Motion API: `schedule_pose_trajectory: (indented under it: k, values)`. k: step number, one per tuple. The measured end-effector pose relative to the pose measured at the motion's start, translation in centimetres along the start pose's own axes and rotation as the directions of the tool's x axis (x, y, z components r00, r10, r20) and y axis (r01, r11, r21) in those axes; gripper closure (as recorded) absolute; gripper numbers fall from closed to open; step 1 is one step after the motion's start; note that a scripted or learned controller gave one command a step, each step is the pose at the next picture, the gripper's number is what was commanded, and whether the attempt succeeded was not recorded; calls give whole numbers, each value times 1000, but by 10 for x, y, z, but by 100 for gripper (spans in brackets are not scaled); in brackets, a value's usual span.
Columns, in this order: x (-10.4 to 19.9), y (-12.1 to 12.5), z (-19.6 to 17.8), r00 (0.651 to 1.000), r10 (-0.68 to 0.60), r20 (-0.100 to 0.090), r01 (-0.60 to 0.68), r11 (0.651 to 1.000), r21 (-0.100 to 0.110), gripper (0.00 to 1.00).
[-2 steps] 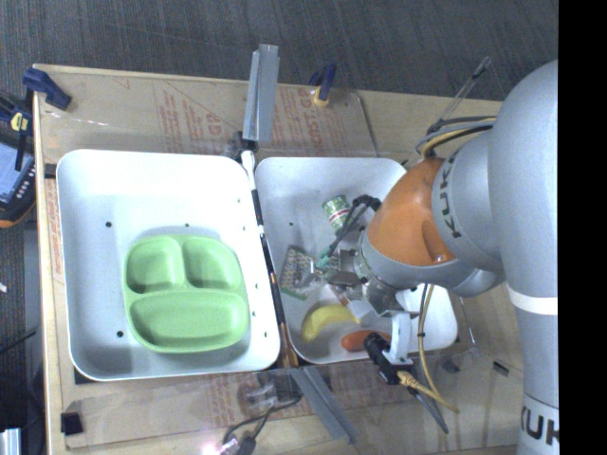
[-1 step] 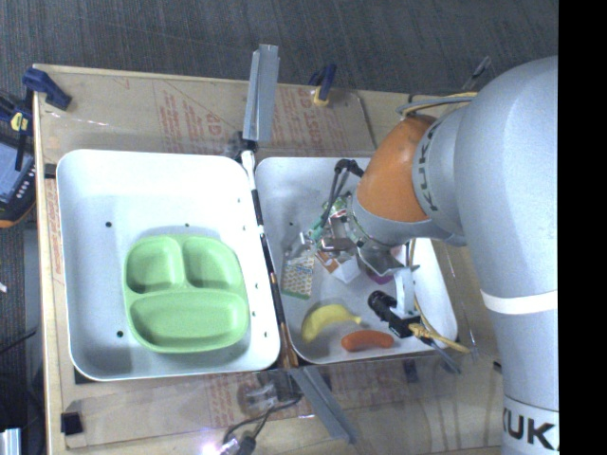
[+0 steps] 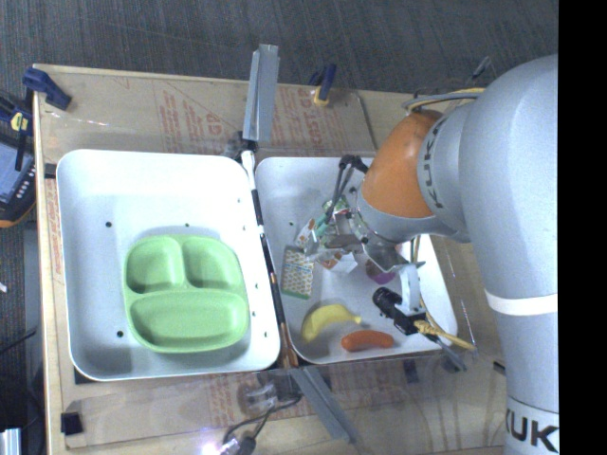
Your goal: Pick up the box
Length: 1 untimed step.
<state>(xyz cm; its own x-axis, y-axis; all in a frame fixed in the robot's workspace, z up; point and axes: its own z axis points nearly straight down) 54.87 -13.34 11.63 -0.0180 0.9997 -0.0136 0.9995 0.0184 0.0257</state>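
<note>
I see the arm over the right bin, its gripper (finger state I cannot tell) just above the box, banana and carrot nearer the front.

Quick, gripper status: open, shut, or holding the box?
Gripper: cannot be told. It sits low in the right bin, just above the box, with the arm covering it.

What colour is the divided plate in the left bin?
Light green; the divided plate, with three compartments, shows plainly in the camera view.
</note>
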Motion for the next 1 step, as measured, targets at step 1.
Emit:
schedule_pose_trajectory:
  k: [1]
  values:
    - [35,-15,-106,971,-239,-20,240,971,21,100]
